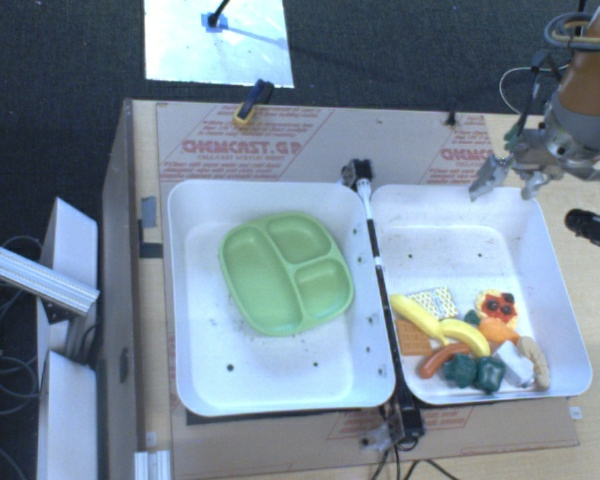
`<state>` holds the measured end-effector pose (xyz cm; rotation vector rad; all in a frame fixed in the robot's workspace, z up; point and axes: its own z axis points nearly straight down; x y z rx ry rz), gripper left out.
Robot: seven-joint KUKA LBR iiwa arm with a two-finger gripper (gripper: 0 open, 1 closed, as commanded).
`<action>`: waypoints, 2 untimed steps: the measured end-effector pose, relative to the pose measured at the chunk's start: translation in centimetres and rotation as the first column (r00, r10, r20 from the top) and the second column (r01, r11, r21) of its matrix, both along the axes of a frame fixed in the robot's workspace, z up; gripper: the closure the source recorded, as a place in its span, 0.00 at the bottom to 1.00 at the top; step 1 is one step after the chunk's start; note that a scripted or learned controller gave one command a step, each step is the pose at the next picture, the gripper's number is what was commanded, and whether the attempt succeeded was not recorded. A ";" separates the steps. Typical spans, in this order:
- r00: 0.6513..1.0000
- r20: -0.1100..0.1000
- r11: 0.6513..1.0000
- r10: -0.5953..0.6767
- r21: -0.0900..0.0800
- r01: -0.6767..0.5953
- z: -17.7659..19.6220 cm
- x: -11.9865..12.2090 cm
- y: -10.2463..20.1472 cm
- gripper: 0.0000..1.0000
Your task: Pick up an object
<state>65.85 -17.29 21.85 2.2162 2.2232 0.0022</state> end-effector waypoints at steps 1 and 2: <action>1.000 -0.001 1.000 -0.001 0.000 0.001 -13.4 1.0 -1.9 0.00; 1.000 -0.002 1.000 -0.001 0.001 0.001 -13.4 -5.8 1.5 0.00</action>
